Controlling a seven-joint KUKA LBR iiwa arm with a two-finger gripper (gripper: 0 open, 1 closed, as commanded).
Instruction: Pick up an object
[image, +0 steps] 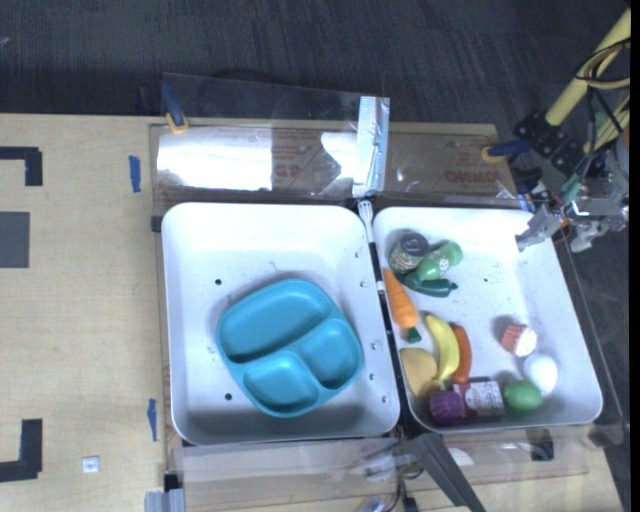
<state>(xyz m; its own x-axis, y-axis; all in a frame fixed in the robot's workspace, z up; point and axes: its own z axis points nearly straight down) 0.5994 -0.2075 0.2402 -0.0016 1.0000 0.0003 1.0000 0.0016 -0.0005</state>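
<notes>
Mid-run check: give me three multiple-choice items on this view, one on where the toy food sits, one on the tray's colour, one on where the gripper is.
1. Where does the carrot lie?
A. In the left bin, on the tray
B. In the right bin, near its left wall
C. On the bench outside both bins

2. What colour is the divided tray in the left bin?
A. Blue
B. Red
C. Yellow

3. Where is the gripper now?
A. Down among the toy food
B. Over the tray
C. At the right bin's upper right corner, apart from the food

Answers:
1 B, the carrot runs along the divider side of the right bin.
2 A, the tray is plainly blue.
3 C, it sits by the bin's far right corner with bare bin floor between it and the food.
</notes>
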